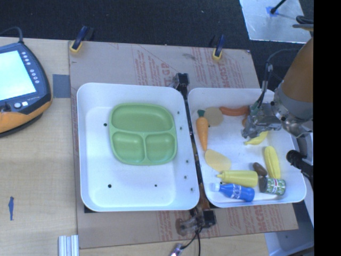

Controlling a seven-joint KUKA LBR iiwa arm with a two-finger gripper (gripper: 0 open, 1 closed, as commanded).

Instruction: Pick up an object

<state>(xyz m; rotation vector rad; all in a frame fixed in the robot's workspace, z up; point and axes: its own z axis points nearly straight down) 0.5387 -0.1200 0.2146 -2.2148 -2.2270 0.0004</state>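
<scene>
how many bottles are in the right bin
3, all at its near edge: a yellow bottle, a blue bottle just in front of it, a green-labelled bottle to their right. The gripper may hide more.

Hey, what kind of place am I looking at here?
Probably a robotics lab test bench: a robot arm reaches over two white bins, toy food such as a carrot fills one, and a control pendant rests on the table.

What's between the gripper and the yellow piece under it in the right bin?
Nothing visible. The gripper hangs right over the yellow banana-like piece at the right bin's far side. The orange sausage-shaped piece lies just left of it, beside the approach, not across it.
</scene>
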